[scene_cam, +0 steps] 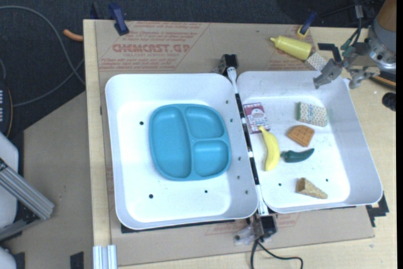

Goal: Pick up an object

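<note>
the grey metal gripper [337, 72] hangs at the far right corner of the right white bin [352, 160]. i cannot tell what state it is in, and i see nothing held in it. below it in that bin lie a pale speckled sponge block [312, 113], an orange waffle-like toy [301, 135], a green pepper toy [296, 155] and a yellow banana [271, 149]. the left white bin [126, 135] holds a blue plastic tray [188, 140]. i think the pick is not done yet: reaching down, grabbing and lifting are all left.

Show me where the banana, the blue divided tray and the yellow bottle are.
banana [271, 149], camera view, middle of its curved body, in the right bin.
blue divided tray [189, 140], camera view, on the ridge between its compartments, in the left bin.
yellow bottle [294, 46], camera view, middle of its body, lying on the bench.
</note>
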Robot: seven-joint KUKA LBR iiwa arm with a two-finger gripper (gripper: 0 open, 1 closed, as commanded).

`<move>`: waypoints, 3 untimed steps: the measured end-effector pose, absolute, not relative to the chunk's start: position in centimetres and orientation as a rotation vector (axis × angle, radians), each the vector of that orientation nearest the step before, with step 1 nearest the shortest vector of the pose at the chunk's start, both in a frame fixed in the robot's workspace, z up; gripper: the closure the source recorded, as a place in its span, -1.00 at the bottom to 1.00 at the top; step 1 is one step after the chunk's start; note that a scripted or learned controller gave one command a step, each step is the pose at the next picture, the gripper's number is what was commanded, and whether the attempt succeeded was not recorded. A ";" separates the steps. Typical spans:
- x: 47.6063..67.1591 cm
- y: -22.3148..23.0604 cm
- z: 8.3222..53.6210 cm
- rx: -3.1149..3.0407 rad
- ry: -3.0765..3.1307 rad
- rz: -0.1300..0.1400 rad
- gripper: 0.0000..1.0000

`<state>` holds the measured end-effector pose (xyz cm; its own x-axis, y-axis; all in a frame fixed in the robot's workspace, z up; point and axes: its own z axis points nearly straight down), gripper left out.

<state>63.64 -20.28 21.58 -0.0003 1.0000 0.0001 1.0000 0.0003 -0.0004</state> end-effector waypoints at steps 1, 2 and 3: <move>60.7 -19.5 12.1 -2.220 -2.219 0.002 -1.00; 58.2 -15.2 8.4 -2.218 -2.221 0.001 -1.00; 58.3 -15.3 9.5 -2.222 -2.223 -0.002 1.00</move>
